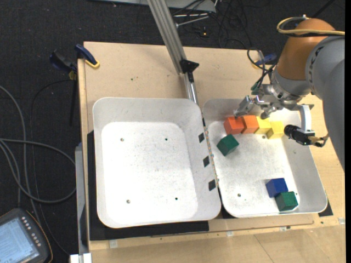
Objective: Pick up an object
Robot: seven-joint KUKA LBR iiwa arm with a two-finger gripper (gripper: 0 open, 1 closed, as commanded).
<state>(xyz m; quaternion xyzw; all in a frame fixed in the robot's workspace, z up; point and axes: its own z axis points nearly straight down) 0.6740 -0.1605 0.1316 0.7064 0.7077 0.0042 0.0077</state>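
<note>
We can't tell how the gripper (255,106) jaws stand; wrist hardware blurs them. It hangs at the right bin (307,171) far edge, w/ the orange blocks (242,124) just below it toward us, yellow blocks (270,127) beside them in one row running left-right. Green cube (227,144) sits nearer us; blue (276,186) and dark green (287,200) blocks well apart.

No text, label, brand, number or sign can be read anywhere; the screen (16,239) at seven o'clock is too blurred to make out.
</note>
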